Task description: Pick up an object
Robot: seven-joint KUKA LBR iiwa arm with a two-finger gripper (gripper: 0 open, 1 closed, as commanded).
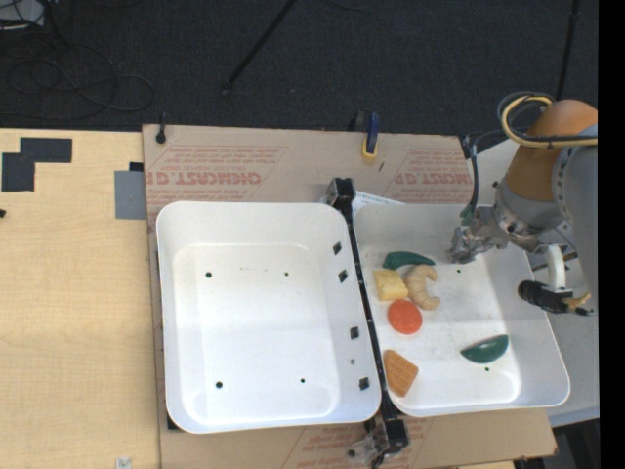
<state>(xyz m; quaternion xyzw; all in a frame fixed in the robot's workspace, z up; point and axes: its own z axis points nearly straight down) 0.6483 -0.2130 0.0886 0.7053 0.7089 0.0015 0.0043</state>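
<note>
Down at the near edge of the right bin (547, 384), an orange-brown wedge (399, 371) sits closest to us, tucked against the divider. Just above it, at twelve o'clock from the wedge, there's a red-orange ball (405, 317), then a yellow block (391, 284) touching a pale curled piece (423, 286), and a dark green sliver (408, 259) capping that cluster. Off on its own, near the bin's four o'clock corner, lies a second green crescent (485, 349). The left bin (171, 262) holds nothing to go for.

Now the arm: grey, orange band up top, and the pincer (471, 243) hangs over the far right part of the right bin. I can't tell from here whether it's open or closed, and nothing shows in its grip.

What matters for the pick, I'd say, is this: the cluster lies at roughly eight o'clock from the pincer, near but clearly apart. The green sliver is the closest candidate, its long axis running about three-to-nine. The pale curled piece comes next. The lone crescent sits at six o'clock, well apart, tilted two-to-eight. A short move toward eight o'clock and down looks likeliest.
</note>
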